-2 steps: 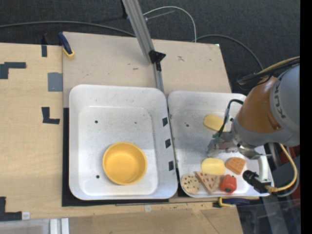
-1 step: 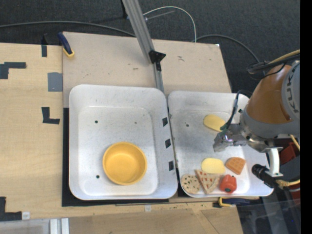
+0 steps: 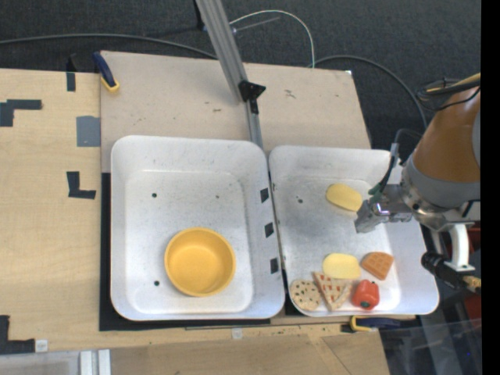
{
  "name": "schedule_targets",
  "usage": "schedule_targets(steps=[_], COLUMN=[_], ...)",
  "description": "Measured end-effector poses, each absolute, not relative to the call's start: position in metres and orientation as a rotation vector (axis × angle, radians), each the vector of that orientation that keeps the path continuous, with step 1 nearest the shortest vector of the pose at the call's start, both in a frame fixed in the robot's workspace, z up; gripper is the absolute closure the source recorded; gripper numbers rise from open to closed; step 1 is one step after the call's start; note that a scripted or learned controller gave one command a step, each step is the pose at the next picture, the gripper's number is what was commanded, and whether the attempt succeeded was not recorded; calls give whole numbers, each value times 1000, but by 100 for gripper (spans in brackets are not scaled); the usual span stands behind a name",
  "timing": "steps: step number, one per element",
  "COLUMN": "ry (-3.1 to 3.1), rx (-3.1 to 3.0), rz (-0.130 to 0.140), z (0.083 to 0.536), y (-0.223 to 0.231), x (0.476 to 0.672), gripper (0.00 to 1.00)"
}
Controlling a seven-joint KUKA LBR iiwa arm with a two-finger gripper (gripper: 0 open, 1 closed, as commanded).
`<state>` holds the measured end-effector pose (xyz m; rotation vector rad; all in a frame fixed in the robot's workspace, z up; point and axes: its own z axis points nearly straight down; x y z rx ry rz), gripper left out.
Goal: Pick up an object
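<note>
A wooden counter [image 3: 47, 170] carries 2 white bins: the left bin [image 3: 129, 162] holds 1 yellow bowl [image 3: 200, 261], the right bin [image 3: 312, 166] the small food pieces. The grey arm reaches in from the right, its end effector [image 3: 369, 219] low beside a yellow piece [image 3: 344, 196], seemingly lined up for a grasp. Whether it grips anything cannot be told. 5 more pieces cluster near the front rim.

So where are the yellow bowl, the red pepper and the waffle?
yellow bowl [image 3: 200, 261], camera view, on its inner floor.
red pepper [image 3: 366, 294], camera view, on its red body.
waffle [image 3: 377, 265], camera view, on its top face.
</note>
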<state>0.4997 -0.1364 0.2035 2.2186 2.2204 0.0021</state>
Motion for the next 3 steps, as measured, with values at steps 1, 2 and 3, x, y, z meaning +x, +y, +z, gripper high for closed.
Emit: schedule_targets(steps=[1,2,3], ry=[2221,2231,2231], rx=[2218,2214,2215], rz=[3,2,1], z=[254,258,261], y=[-135,-75,-22], x=[491,495,497], gripper=[100,100,100])
